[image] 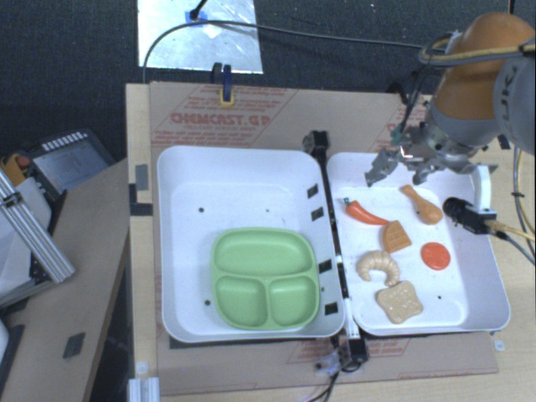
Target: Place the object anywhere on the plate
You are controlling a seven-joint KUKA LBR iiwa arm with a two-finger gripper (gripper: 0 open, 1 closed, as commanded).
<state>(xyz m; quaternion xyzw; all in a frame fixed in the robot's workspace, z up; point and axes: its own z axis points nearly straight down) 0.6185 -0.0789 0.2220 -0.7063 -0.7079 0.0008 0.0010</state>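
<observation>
While my end effector (400, 167) hovers with fingers apart and empty over the right bin's (486, 266) far edge, I judge the carrot (367, 213) just below it light, rigid, slick, best pinched across its middle, the green plate (265, 276) waiting in the left bin (184, 224).

The green plate (265, 276) lay unobstructed with bare bin floor behind it; the right bin (481, 266) was crowded with toy foods, its far corner open.
</observation>
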